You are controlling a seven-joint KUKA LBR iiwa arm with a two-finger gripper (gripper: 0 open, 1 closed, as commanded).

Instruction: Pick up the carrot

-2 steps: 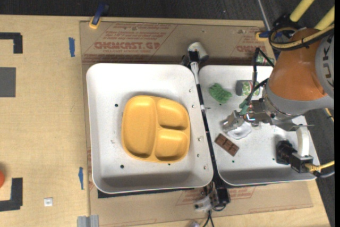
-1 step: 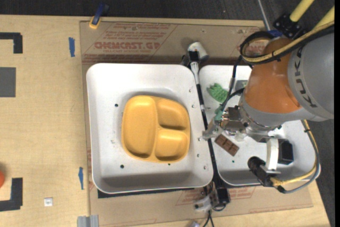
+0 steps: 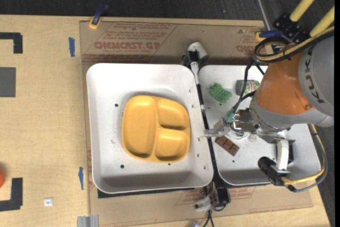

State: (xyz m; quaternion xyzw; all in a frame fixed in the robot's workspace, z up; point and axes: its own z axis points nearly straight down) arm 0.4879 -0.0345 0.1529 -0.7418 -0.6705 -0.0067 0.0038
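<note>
1. Left bin (image 3: 101,114): you have a yellow divided plate (image 3: 155,127) lying in it.
2. Right bin (image 3: 241,170): a green piece (image 3: 219,93) and a brown piece (image 3: 227,145).
3. Gripper (image 3: 226,129): low over the right bin, just above the brown piece. Whether it is released or clenched, you cannot tell.
4. Carrot: position cannot be told.

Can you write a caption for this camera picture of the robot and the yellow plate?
Robot arm reaches over the right bin; a yellow divided plate sits in the left bin.
</note>
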